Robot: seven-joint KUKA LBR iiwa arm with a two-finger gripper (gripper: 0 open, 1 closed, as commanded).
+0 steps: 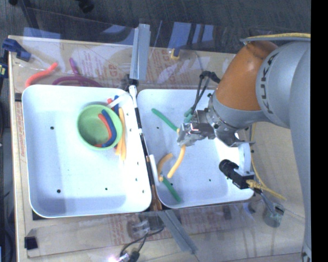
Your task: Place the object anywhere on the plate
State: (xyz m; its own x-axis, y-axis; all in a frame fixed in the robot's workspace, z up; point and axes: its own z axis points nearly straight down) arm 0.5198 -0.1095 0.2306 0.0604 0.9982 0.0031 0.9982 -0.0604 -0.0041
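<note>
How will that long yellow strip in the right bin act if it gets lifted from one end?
The yellow strip looks thin and gently curved, so it probably bends and droops instead of staying stiff. It seems light for its length. Lying flat on the right bin floor beside a green strip, it may slide when pushed rather than roll.

— What lies closest to the gripper [188, 132]?
— A green stick [164, 119], just beside it toward the view's upper left, on the right bin [208, 195] floor. A second green stick [171, 191] lies below it, by the bin's near wall.
— And farther off?
— The left bin [60, 168], well to the gripper's left in the view. Beyond that, on the bench [87, 56], an orange piece [41, 74] and a purple loop [76, 81].
</note>
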